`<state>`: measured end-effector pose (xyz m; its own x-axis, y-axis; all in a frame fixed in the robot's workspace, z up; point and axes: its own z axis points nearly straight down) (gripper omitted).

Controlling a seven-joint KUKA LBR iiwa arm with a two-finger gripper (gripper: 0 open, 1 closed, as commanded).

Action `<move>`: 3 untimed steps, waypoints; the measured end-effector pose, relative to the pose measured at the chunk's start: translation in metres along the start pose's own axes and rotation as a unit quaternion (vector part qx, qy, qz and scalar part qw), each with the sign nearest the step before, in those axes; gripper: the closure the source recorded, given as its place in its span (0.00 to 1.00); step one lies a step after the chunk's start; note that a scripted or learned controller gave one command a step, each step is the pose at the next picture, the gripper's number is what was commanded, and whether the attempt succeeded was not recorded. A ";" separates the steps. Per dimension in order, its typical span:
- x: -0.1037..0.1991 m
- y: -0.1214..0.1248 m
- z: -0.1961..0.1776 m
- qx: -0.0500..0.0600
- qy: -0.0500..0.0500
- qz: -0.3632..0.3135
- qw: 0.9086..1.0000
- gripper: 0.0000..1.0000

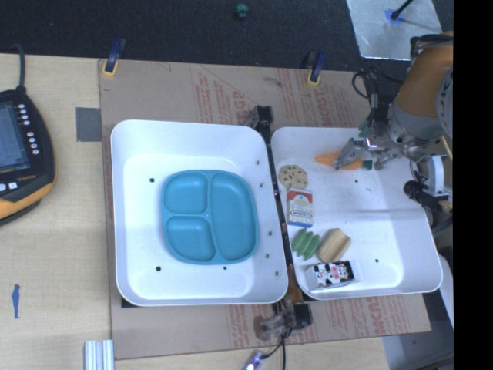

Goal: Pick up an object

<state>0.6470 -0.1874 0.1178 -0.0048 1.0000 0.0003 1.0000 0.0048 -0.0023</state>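
In the right bin (pixel 400 272) an orange carrot-shaped piece (pixel 330 159) lies near the back wall. My gripper (pixel 359 157) is low over the carrot's right end, and its body covers that end. Further left and forward in the same bin lie a round cookie (pixel 293 176), a small red and white carton (pixel 300 207), a green pod-like piece (pixel 305 243), a tan bread roll (pixel 333 245) and a black and white packet (pixel 333 274).
The left bin (pixel 139 145) holds a blue divided plate (pixel 209 215). A handheld control pendant (pixel 19 154) rests on the bench at far left. Clamps (pixel 313 67) pin the cardboard sheet at the back. The arm's grey and orange wrist (pixel 424 91) stands over the right bin's back right corner.
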 end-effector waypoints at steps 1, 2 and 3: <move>0.083 -0.088 -0.053 0.000 0.000 -0.001 1.000 0.00; 0.060 -0.156 -0.057 0.001 -0.001 0.000 1.000 0.00; 0.089 -0.143 0.016 -0.002 -0.001 0.000 1.000 0.00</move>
<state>0.5038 -0.0993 0.1021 -0.0054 1.0000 -0.0011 1.0000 0.0054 0.0011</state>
